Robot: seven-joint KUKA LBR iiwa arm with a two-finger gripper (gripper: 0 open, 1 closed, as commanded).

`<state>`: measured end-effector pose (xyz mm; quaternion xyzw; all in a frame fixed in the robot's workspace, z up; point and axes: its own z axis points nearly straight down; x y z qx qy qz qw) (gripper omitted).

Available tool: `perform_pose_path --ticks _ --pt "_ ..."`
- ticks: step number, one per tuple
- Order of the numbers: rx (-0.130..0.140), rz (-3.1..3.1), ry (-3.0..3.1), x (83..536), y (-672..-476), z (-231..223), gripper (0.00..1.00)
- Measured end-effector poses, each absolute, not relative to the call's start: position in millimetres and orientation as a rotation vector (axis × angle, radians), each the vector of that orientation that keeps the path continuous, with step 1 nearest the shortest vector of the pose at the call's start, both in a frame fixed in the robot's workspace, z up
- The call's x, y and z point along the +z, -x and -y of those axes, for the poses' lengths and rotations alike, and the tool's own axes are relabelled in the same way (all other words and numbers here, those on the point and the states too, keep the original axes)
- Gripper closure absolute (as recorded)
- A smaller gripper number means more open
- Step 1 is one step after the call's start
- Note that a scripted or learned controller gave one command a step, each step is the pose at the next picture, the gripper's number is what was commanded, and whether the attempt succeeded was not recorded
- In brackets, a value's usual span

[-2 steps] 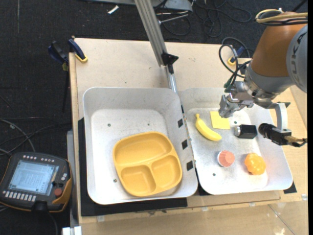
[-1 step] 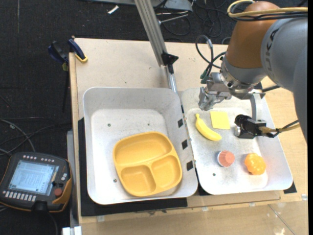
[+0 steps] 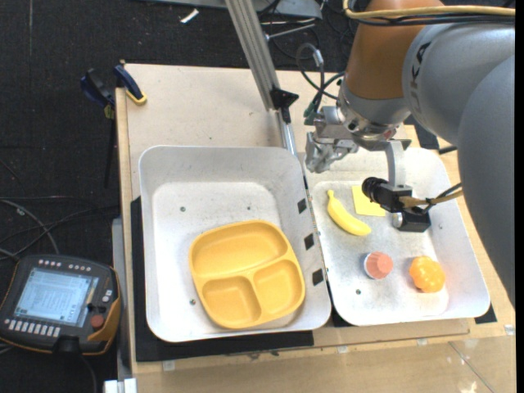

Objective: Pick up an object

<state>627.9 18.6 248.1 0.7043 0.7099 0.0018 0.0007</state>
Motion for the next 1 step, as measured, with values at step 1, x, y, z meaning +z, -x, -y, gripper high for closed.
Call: perform_pose_path --ticks 1 --pt "0.005 -2.229 -2.213 252.5 -640.4 -65.4 1.00"
